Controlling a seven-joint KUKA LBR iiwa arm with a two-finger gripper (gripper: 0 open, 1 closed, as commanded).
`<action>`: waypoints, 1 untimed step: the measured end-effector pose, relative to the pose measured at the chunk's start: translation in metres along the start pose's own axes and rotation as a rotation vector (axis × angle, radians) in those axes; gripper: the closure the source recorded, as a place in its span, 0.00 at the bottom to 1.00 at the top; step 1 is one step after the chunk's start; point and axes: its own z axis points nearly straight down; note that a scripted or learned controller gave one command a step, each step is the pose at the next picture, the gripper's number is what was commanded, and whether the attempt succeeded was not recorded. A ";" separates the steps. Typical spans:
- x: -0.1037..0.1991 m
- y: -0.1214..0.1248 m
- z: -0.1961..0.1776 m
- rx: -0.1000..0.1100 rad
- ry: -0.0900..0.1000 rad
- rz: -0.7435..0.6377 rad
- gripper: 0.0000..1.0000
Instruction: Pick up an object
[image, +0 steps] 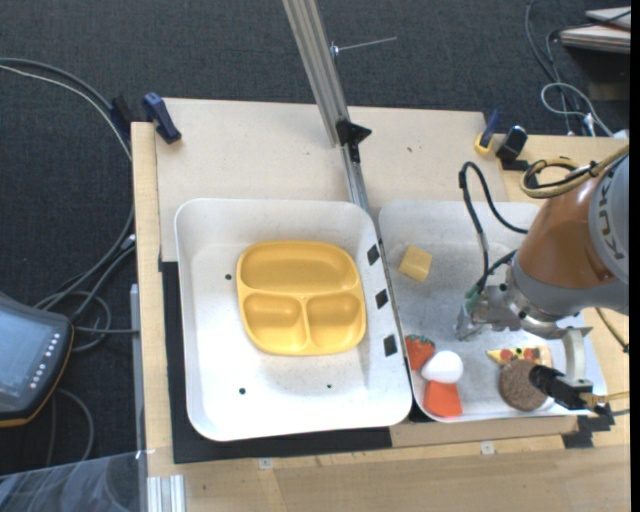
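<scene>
Hovering low in the right bin (480, 225), the gripper (478, 318) — grip unreadable — nears the tan cube (416, 264), seemingly light, stiff, best pinched across flat sides.

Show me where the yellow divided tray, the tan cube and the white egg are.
yellow divided tray (300, 297), camera view, central ridge.
tan cube (416, 264), camera view, top face.
white egg (443, 366), camera view, shell middle.

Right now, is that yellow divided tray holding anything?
Empty. The yellow tray lies flat in the left bin, all three compartments showing bare yellow.
</scene>
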 end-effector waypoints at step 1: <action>-0.005 -0.006 -0.047 -0.005 -0.004 0.000 1.00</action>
